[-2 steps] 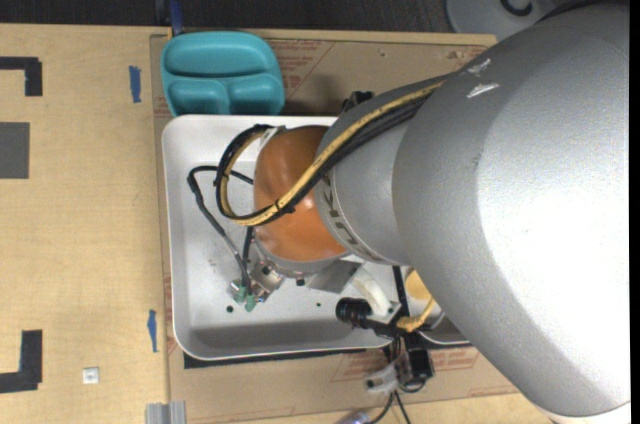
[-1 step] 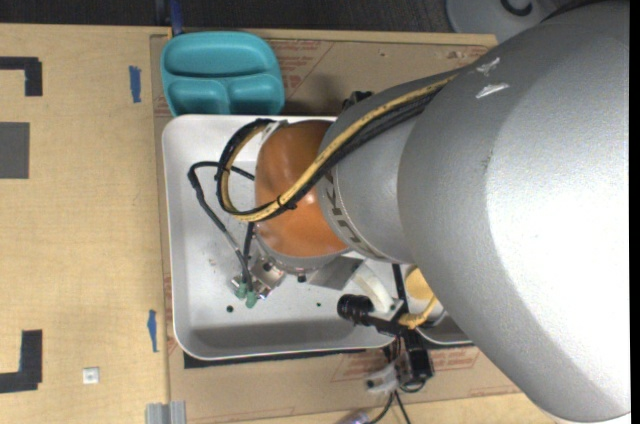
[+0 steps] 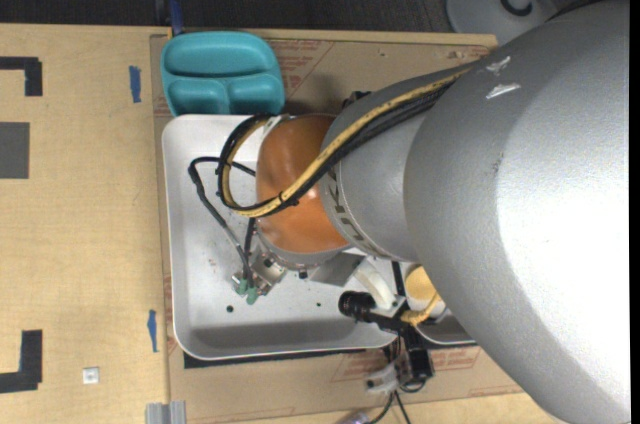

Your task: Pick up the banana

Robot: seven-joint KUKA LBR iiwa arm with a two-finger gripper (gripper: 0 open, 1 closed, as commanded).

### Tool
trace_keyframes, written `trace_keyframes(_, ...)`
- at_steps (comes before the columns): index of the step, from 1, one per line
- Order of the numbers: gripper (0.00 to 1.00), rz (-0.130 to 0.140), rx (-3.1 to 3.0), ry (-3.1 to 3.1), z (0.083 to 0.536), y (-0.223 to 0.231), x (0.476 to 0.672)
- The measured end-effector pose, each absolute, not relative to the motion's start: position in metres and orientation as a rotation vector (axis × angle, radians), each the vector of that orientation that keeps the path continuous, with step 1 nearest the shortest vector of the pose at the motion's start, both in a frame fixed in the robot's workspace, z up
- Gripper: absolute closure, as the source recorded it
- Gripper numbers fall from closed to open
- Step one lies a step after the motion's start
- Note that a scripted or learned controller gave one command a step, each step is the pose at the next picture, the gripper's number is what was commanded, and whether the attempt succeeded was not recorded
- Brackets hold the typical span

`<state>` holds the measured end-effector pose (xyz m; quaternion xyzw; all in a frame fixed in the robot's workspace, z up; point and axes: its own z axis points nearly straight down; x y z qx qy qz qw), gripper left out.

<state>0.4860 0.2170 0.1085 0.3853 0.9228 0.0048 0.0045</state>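
Arm's hanging low over the left bin, no banana in its grip that I can see

The end effector [image 3: 247, 286] is sitting just over the floor of the left white bin [image 3: 190, 212], and honestly I can't tell how it's set. The only banana-ish thing is a yellowish sliver [image 3: 420, 287] peeking out beside the arm over the right bin, so I'm guessing this is the reach step, and next it needs to line up on the fruit.

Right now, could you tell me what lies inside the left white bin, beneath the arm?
The arm covers much of the left white bin. Its pincer hangs low over bare white floor. A pale yellow patch beside the arm may be the banana; anything underneath stays hidden.
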Motion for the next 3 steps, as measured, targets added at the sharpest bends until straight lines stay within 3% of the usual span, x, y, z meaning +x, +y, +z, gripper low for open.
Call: trace_keyframes(3, 1.00, 0.025, 1.207, 2.885, 0.138, 0.219, 0.488)
